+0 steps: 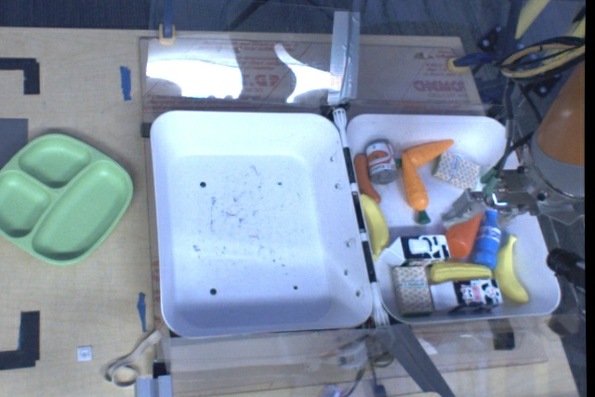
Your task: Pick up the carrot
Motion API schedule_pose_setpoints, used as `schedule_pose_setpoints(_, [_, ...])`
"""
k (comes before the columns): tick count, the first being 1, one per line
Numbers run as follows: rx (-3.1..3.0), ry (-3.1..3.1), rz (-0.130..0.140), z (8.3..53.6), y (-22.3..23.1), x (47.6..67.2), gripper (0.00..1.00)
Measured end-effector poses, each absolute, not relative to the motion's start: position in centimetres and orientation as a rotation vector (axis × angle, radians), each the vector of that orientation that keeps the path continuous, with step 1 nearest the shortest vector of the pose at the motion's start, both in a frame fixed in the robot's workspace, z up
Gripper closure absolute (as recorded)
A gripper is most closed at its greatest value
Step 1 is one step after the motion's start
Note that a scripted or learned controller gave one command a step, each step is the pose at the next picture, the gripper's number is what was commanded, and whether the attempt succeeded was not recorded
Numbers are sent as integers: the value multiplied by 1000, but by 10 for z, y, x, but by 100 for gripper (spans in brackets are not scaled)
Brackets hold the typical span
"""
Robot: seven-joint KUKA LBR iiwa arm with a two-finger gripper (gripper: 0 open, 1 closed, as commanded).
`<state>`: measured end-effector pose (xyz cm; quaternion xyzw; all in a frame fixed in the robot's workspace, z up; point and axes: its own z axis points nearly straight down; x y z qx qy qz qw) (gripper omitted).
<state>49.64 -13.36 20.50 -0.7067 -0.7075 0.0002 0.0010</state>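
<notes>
The carrot (416,186) lies in the right bin (483,131), orange, running from the bin's upper middle down to a dark green tip near the centre. A second orange, carrot-like piece (430,152) lies crosswise at its upper end. My gripper (476,200) hangs over the right half of this bin, to the right of the carrot and a little below its middle, apart from it. Its metal tips point left, above an orange cone-shaped item (466,231) and a blue bottle (487,238).
The right bin also holds a can (379,162), a patterned box (457,170), bananas (374,225) (459,272) (510,271), black-and-white cartons (426,246) and another box (412,288). The left bin (251,218) sits beside it. A green divided plate (63,196) rests far left.
</notes>
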Motion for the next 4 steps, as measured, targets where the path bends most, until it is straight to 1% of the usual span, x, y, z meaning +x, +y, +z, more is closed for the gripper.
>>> schedule_pose_setpoints(1, [-2156, -2282, 1, 153, -90, 531, 0])
schedule_pose_setpoints(2, [-1944, -2473, -4, 86, -121, 604, 0])
schedule_pose_setpoints(3, [-1952, -2474, -10, 98, -123, 605, 100])
schedule_pose_setpoints(4, [-1834, -2554, -2, 221, -133, 576, 100])
